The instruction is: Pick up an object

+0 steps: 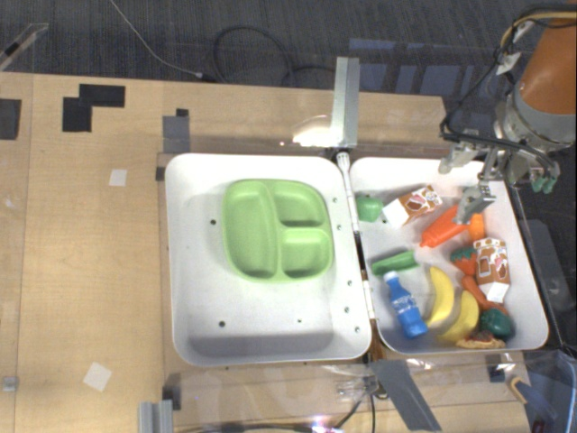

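The right bin (532,318) holds several toy foods. Among them are an orange carrot (444,228), a brown snack packet (416,203), a green block (368,207) and a green pickle (393,261). A blue bottle (404,305), a yellow banana (440,296) and a second packet (491,264) lie nearer the front. My gripper (471,204) hangs over the bin's back right part, just above the carrot's right end and apart from the packets. Nothing shows held in it.
The left bin (194,269) carries a light green divided tray (275,228). A metal post (345,102) stands behind the seam between the bins. Black cables (469,106) trail beside the arm at the upper right. Wooden bench (81,269) lies to the left.
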You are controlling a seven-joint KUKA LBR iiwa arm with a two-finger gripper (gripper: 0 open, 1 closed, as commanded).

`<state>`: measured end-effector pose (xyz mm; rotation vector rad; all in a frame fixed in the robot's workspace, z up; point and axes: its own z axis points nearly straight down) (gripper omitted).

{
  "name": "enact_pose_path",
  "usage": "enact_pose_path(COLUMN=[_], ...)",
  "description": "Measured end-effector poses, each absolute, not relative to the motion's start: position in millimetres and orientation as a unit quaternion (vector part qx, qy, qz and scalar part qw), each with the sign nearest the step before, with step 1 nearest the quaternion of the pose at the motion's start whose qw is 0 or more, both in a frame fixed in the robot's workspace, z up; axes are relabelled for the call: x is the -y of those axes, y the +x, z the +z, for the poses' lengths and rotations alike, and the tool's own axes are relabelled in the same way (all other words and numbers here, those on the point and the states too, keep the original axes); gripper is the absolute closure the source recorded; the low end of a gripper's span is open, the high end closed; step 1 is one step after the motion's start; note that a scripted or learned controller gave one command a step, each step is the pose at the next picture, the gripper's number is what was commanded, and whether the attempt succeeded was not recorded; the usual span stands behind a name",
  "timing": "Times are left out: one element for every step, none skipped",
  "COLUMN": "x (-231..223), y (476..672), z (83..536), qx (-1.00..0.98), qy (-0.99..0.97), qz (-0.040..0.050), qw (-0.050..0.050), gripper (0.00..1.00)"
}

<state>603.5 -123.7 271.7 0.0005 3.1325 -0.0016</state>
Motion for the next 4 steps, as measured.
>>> enact_pose_path(x=[114.0, 96.8, 103.1, 90.1], y=[532.8, 523.2, 502.7, 561.2], z=[169.4, 106.8, 94.4, 94.5], qx=[-0.997, -0.996, -0.995, -0.999], qy=[0.073, 0.086, 0.101, 0.039], qz=[0.0002, -0.0005, 0.0003, -0.0020], qw=[0.002, 0.008, 0.017, 0.015], gripper=[0.00, 0.00, 0.00, 0.00])
